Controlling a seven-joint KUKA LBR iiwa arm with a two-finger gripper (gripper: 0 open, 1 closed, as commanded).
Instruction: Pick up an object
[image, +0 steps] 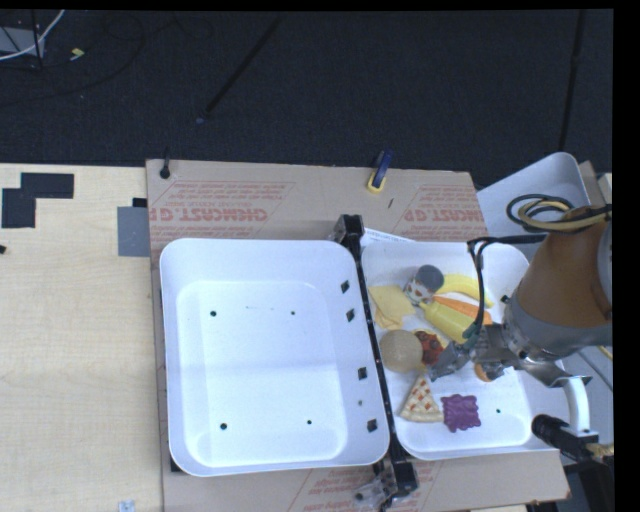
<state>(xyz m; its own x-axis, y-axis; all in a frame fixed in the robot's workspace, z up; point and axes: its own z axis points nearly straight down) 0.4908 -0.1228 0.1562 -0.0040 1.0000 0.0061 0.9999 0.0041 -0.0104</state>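
The right bin (497, 447) holds a heap of small toys. Among them are a yellow banana-like piece (455, 303), a grey round piece (429, 276), a pale yellow wedge (387, 303), a tan ball (400, 350), a dark red piece (431, 345), a pizza slice (422, 401) and a purple piece (461, 411). My gripper (453, 361) reaches in from the right and hangs low over the middle of this bin, between the red piece and the purple one. A small orange piece (485, 373) peeks out just right of it.
The left bin (168, 330) lies beside the right one, with black clips (350, 232) along the shared edge. Both rest on a cardboard sheet (250, 200). A yellow-and-blue clamp (379, 172) sits at the sheet's far edge. The arm's orange band (565, 275) overhangs the right bin's right side.
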